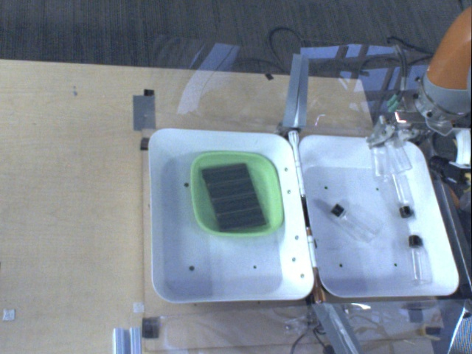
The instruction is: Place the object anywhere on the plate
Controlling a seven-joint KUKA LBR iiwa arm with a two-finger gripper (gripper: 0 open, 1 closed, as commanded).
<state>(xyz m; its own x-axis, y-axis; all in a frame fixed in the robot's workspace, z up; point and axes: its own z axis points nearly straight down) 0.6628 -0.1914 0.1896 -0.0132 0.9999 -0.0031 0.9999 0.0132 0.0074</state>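
Note:
A green square plate sits in the left bin. A dark grey ribbed slab lies on it. In the right bin lie three clear tubes with black caps: one near the middle, one along the right side, and one at the lower right. My gripper hangs over the right bin's far right corner, below the orange-banded wrist. It is far from the plate, with clear plastic just beneath it that I cannot resolve.
A metal bracket stands behind the seam between the bins. Cables run behind the right bin. A small grey block rests on the wooden bench to the left of the bins.

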